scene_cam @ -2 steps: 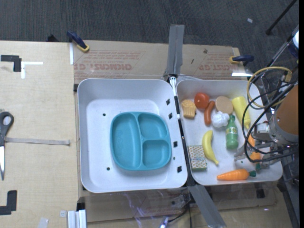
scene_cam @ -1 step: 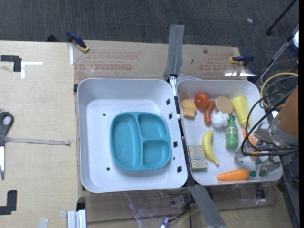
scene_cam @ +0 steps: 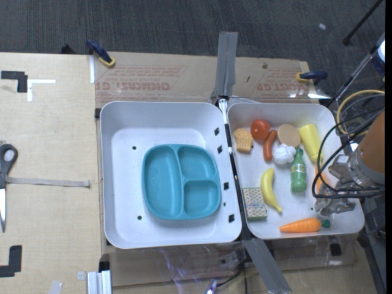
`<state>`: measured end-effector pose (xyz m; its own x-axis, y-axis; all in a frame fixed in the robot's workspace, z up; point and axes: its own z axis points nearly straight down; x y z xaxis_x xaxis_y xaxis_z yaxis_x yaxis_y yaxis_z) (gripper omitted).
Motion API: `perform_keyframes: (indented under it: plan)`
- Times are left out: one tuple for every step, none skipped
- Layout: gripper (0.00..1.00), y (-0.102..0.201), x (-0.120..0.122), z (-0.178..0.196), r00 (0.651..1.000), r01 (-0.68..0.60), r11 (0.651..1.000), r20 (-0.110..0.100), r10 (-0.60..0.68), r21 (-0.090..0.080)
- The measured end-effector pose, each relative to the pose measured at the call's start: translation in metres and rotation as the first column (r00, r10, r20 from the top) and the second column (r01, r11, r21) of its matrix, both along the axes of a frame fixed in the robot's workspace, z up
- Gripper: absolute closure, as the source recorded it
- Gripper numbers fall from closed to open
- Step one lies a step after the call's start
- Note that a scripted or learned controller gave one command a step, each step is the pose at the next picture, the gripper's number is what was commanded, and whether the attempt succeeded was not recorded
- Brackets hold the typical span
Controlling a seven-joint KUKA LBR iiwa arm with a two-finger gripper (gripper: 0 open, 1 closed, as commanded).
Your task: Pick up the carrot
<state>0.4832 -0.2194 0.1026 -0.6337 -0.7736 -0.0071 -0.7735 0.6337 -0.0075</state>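
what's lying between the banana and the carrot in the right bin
Nothing: in the camera view the stretch from the banana down to the carrot is bare white floor of the right bin. The sponge-like block sits off to the banana's left.

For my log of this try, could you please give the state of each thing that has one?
Orange toy carrot: lying flat in the right white bin, not gripped.
Green plastic bottle: lying down, cap on.
Yellow toy banana: lying flat.
Teal divided plate: right way up in the left white bin.
Gripper: above the bin's right edge.
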Motion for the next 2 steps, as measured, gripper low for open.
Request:
perform_keyframes:
  plan:
    - [1.0, 0.002, 0.003, 0.01, 1.0, -0.002, 1.0, 0.006, 0.002, 0.0]
    - [1.0, 0.066, 0.021, 0.069, 0.945, 0.328, 0.945, -0.004, -0.328, 0.002]
